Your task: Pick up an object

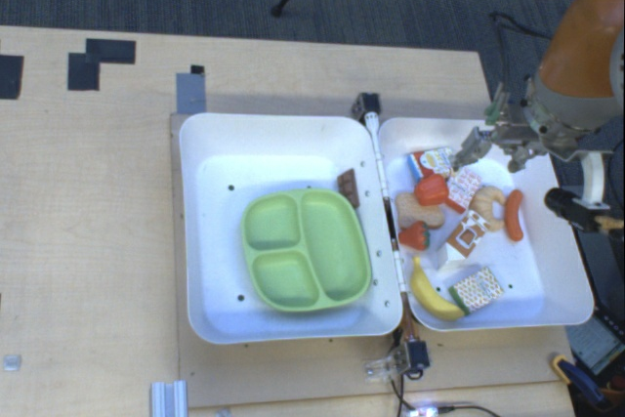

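Toy food pile (457,220) heaped in right-hand bin (562,293) at frame's right, banana (432,293) at its lower edge, green divided plate (306,249) in left bin (210,210), hand (496,146) with fingers spread, hovering above pile's upper edge, gripping nothing.

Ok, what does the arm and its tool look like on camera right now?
The arm is a rounded grey body with a wide orange band above the wrist. The tool at its end is small, dark grey metal, with thin angular parts.
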{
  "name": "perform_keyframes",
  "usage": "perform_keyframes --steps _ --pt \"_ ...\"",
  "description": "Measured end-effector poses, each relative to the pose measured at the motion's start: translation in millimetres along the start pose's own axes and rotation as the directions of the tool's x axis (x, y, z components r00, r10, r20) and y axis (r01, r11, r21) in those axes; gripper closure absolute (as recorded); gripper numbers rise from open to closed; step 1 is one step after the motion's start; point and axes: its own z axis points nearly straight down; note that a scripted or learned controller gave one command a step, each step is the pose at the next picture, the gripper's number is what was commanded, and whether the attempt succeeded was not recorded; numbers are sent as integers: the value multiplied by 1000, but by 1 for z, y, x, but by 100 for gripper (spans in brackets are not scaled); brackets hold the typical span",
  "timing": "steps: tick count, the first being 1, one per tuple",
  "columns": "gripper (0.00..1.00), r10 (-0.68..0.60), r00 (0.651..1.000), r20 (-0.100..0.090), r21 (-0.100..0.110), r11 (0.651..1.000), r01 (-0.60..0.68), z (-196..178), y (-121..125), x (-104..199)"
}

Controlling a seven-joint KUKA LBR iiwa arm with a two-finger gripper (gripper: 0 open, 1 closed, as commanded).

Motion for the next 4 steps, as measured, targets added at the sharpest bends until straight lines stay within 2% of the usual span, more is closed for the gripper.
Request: perform_keyframes --steps 1,2,3,4 --pt "0 1 1000 0 -1 1000 -1 114 -10 -18" --pt "100 -1 1000 0 -3 1000 1 104 -9 -18" --pt "0 -1 1000 0 -3 1000 1 104 -9 -18" --pt "100 -3 1000 0 -6 1000 3 93 -8 -17"
